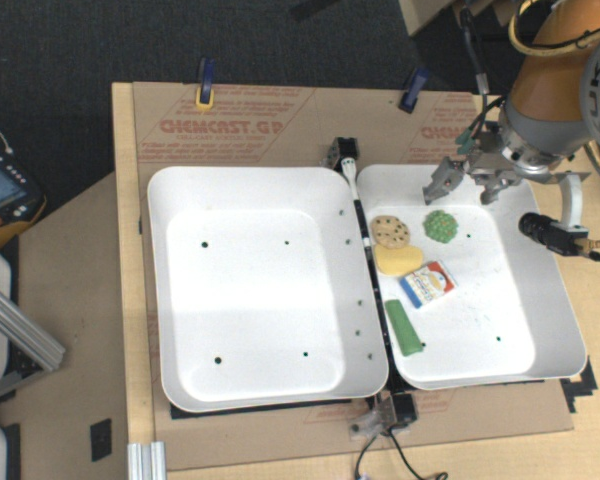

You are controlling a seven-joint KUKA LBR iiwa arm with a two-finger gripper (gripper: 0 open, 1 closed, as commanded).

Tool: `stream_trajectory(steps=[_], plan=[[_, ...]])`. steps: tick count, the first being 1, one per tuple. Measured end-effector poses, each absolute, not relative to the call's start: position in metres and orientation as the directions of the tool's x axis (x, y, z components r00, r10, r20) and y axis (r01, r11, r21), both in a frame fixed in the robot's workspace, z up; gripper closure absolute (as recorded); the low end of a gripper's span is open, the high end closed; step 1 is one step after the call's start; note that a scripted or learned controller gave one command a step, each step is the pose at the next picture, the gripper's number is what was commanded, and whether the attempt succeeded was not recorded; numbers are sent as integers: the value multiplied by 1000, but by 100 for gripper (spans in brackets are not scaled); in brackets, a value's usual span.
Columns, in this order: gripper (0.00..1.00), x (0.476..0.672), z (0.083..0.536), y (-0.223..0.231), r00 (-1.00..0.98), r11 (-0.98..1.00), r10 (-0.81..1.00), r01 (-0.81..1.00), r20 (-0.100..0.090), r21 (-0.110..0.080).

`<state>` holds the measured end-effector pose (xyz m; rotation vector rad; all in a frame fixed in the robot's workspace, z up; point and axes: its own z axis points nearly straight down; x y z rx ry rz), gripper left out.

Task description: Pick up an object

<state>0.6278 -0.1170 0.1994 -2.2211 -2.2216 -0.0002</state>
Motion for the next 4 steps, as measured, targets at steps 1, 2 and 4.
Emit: stream_trajectory(steps=[1, 2, 4], plan=[[0, 590, 357, -132, 2, -2, 1000, 1000, -5, 20], [0, 581, 467, -199, 6, -6, 1000, 1000, -9, 15], [100, 548, 454, -117, -8, 8, 1000, 1000, 3, -2]])
